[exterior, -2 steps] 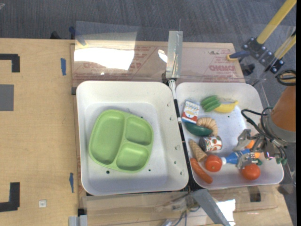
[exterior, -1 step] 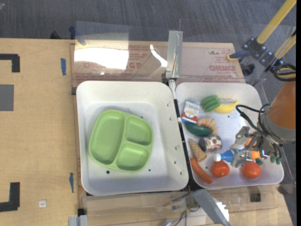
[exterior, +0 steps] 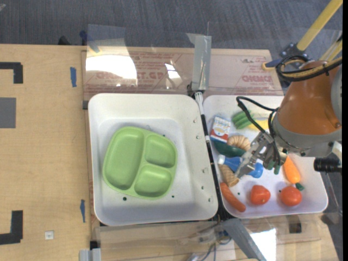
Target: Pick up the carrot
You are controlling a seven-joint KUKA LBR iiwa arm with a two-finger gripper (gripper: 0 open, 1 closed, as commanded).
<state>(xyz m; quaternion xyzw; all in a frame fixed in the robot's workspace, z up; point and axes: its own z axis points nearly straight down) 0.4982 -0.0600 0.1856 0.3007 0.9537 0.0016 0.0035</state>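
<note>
Gripper [exterior: 246, 167] hovering low in right bin [exterior: 321, 203]; finger state: cannot tell. Carrot [exterior: 232, 198] lying just below-left of tool, apart from it, against bin's left wall, long axis running diagonally, upper-left to lower-right. Judgement: descent requiring offset toward that corner.

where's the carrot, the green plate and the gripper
carrot [exterior: 232, 198], camera view, middle of its orange body, right bin's near-left corner
green plate [exterior: 140, 161], camera view, ridge between its compartments
gripper [exterior: 246, 167], camera view, between its fingertips
</note>
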